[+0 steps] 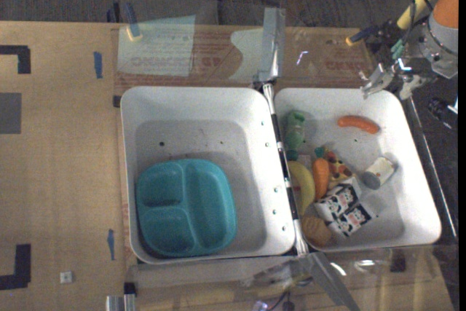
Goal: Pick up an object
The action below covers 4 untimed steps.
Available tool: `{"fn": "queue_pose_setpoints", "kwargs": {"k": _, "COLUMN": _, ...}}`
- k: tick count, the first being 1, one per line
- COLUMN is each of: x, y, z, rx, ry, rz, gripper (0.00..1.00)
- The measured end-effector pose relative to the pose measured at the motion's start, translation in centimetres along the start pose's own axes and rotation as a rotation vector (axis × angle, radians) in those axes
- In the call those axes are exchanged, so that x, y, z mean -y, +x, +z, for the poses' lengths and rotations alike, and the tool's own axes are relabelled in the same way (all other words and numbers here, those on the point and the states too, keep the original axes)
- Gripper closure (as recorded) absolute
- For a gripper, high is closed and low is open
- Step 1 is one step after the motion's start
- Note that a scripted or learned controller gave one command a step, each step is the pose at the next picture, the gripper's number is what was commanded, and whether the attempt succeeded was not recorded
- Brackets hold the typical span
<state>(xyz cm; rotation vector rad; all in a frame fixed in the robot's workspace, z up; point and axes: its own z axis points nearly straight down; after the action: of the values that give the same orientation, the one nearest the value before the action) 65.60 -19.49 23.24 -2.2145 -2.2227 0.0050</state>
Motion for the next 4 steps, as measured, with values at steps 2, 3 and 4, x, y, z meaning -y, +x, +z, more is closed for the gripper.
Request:
{"fn": "queue_pose_setpoints", "kwargs": {"k": 2, "x": 1.5, "y": -2.0, "z": 13.7, "rx": -0.007, "ry": -0.005, "rz": -0.037, "gripper": 0.00}}
{"fn": "queue_pose_setpoints", "kwargs": {"k": 3, "x": 1.5, "y": -2.1, "z": 12.8, "rx": -0.002, "ry": -0.003, "rz": -0.042, "gripper": 1.00}}
{"fn": "queue_pose_setpoints", "kwargs": {"k": 4, "x": 1.5, "y": -2.1, "z": 12.8, "rx": -0.002, "ry": -0.002, "rz": -0.042, "gripper": 0.00}}
